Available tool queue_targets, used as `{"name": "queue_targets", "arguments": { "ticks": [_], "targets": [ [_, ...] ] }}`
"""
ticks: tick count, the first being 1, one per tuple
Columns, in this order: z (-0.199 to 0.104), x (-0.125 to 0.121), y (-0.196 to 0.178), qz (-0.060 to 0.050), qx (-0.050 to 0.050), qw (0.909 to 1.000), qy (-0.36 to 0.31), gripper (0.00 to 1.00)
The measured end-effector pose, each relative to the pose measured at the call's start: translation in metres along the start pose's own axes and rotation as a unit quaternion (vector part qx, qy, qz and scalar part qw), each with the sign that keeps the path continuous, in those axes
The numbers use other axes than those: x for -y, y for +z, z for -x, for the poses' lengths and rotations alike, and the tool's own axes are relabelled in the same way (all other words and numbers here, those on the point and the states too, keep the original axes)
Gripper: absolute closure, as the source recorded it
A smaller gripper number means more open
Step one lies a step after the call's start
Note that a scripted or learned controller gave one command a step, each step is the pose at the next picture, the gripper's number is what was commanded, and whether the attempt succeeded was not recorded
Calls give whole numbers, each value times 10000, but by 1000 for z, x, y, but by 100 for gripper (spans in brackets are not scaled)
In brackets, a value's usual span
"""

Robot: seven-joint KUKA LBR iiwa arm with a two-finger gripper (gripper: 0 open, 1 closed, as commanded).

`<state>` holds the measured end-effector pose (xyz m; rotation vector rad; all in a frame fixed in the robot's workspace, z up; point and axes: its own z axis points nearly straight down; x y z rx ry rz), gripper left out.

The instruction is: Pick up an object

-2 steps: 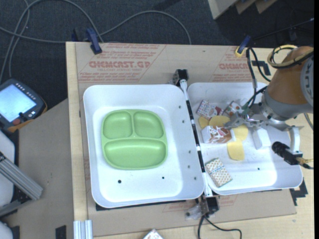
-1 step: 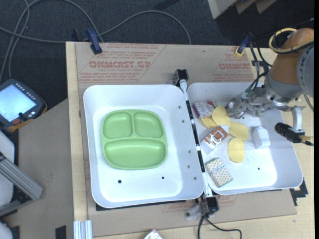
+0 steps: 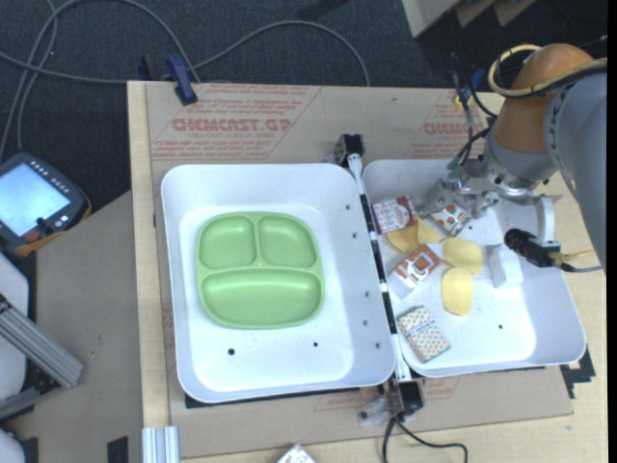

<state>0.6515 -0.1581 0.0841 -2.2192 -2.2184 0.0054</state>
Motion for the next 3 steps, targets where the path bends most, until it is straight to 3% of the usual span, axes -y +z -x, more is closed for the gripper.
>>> {"name": "queue_targets", "arguments": {
  "ticks": [1, 2, 3],
  "targets": [
    [0, 0, -10, 1, 8, 10000, -4, 100],
    [-64, 4, -11, 25, -4, 10000, -7, 100],
    [-116, 39, -101, 31, -1, 10000, -9, 100]
  ]
}}
